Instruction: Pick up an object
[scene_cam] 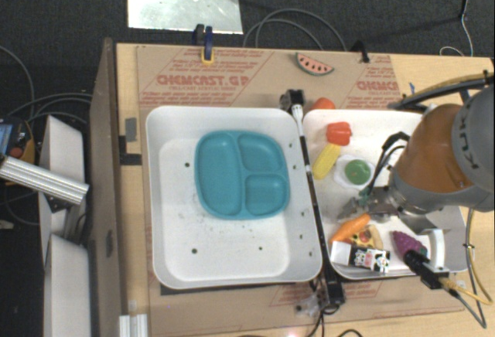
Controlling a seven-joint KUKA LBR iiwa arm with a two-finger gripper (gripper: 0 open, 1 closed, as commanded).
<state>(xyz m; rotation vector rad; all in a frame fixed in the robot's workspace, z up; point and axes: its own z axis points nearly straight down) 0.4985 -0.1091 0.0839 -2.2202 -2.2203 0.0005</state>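
Carrot point(350, 226) lies just left of pincer point(370, 206) in the right bin point(387, 120).

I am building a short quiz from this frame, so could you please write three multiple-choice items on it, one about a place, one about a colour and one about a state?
1. Where does the teal divided plate lie?
A. in the left bin
B. in the right bin
C. on the cardboard behind the bins

2. What colour is the round flat piece in the right bin?
A. blue
B. green
C. white

3. How does the gripper stand?
A. over the left bin
B. raised above the watermelon slice
C. low in the right bin, by the carrot

Answers:
1 A: the plate sits inside the left bin.
2 B: it is plainly green.
3 C: it hangs just above the carrot.
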